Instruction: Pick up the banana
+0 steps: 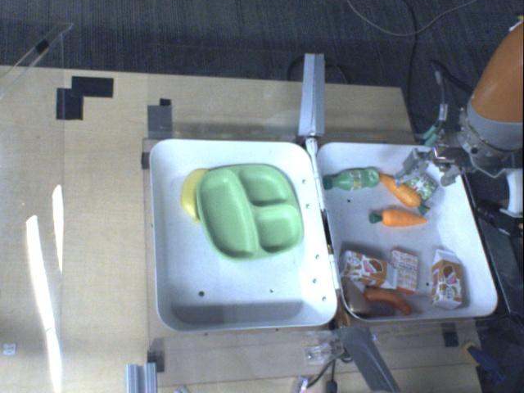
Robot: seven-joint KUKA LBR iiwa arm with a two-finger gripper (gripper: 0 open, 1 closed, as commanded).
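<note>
Gripper (422, 164): over the right bin's (479, 244) upper corner, above a carrot (399, 191); whether wide or narrow, cannot tell. Nothing seen held. Banana (190, 196): left bin (168, 244), mostly hidden under the green divided plate's (250, 210) left edge; long axis roughly up-down, curving around the plate. Step: approach not begun. Next move likely calls for crossing to the left bin.

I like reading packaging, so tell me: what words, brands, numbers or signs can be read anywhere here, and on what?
None can be read.
Three small cartons in the right bin: orange and white print, too blurred.
Green bottle: yellowish label, too small.
Packet under the gripper: blurred.
Green tray, banana, carrots: no text visible.
</note>
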